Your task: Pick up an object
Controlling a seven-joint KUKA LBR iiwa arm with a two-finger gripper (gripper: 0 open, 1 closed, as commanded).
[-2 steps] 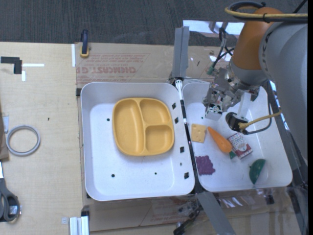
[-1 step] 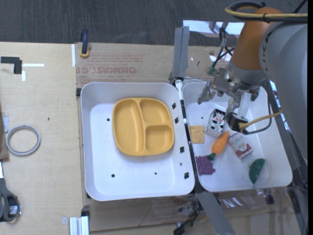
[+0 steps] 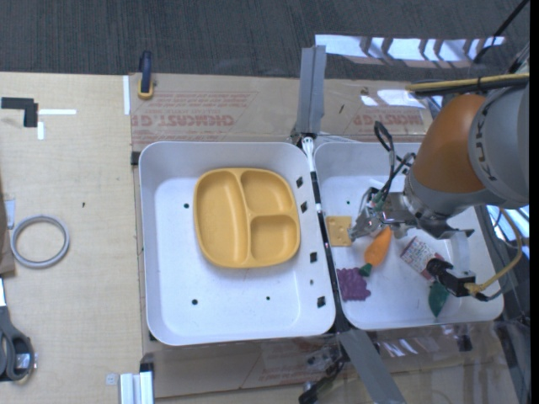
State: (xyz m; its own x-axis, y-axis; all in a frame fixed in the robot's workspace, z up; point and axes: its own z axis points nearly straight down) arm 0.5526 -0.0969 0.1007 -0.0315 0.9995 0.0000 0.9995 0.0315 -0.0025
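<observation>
Low in the right bin (image 3: 472, 310), gripper (image 3: 368, 223) just above the toy carrot (image 3: 378, 248) and beside the yellow cheese slice (image 3: 338, 231). Whether closed on anything: could not tell. Carrot seemingly flat on the bin floor, purple grapes (image 3: 354, 284) near it, green toy (image 3: 439, 297) further off. Nothing raised yet; grasp and lift apparently left to do. Yellow divided plate (image 3: 246, 217) alone in the left bin (image 3: 168, 310).

Bench (image 3: 67, 326) with two white bins (image 3: 160, 310), tape ring (image 3: 38, 241)

Arm (image 3: 497, 150) shows partial letters, perhaps "KU".
</observation>
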